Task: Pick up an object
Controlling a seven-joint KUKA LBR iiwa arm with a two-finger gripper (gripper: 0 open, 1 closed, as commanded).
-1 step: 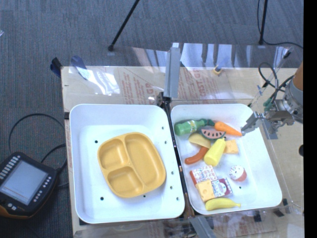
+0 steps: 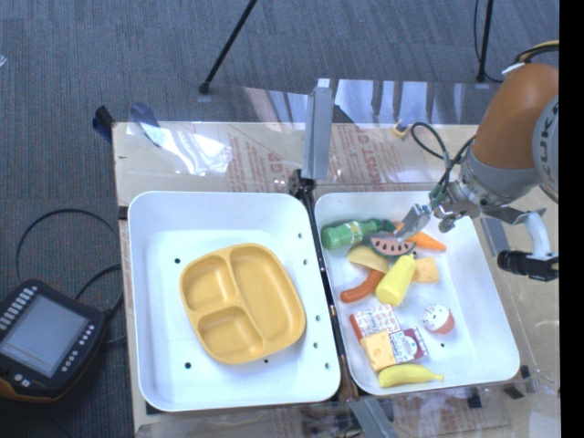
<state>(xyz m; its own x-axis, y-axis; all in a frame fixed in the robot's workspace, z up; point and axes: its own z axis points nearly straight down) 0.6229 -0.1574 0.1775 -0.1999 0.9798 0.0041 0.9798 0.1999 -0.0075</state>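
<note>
A yellow divided plate (image 2: pixel 242 301) lies in the left bin (image 2: pixel 151 217), well apart from the toy food heaped in the right bin (image 2: pixel 497 336). Taking the watermelon slice (image 2: pixel 391 243) as landmark: a green bottle (image 2: pixel 347 234) lies just left of it, a yellow cylinder (image 2: pixel 396 280) just below, a banana (image 2: pixel 408 376) far below, near the bin's front wall. The hand (image 2: pixel 422 219) hovers just above and right of the slice, over the carrot (image 2: pixel 429 241), its fingers apart, nothing between them.

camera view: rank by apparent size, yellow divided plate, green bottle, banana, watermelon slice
1. yellow divided plate, far largest
2. green bottle and banana, look alike, not ranking them
3. watermelon slice, smallest, partly under the gripper
</note>
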